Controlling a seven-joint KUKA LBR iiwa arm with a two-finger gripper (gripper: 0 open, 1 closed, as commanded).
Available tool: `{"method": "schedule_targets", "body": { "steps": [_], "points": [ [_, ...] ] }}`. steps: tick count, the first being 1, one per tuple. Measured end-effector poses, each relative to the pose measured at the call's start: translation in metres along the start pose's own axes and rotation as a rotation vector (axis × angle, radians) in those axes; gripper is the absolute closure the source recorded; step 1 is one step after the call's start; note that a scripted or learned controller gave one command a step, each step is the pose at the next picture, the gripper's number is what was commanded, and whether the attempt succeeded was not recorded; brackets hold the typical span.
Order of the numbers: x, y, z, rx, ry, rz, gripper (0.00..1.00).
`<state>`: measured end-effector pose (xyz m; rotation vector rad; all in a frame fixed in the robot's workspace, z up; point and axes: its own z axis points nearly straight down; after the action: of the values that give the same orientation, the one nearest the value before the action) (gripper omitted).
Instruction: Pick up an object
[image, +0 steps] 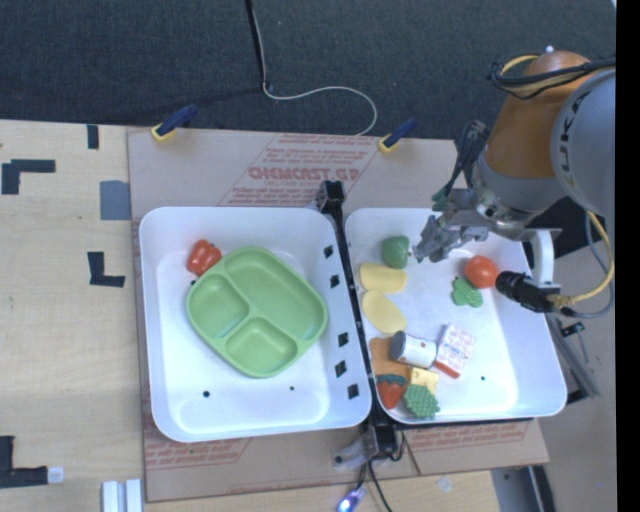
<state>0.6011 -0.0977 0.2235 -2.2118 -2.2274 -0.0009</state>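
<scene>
Several toy foods crowd the right bin (520, 395), where your end effector (432, 245), fingers apart and holding nothing, hovers just beside the green piece (395, 250); likely light, rigid, slick plastic, so pinch across its middle.

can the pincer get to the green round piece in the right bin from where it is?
Probably yes. The pincer hangs just beside the green round piece near the top of the right bin, with nothing lying over it. The yellow piece crowds its lower edge, which might hinder a grasp.
</scene>
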Motion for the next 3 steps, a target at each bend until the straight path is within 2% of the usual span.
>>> {"method": "schedule_targets", "body": {
  "steps": [2,3],
  "points": [
    [0.114,0.0,-0.012,0.0,0.0,0.0,1.0],
    [0.134,0.004,-0.001,0.002,-0.002,0.004,1.0]
  ]
}}
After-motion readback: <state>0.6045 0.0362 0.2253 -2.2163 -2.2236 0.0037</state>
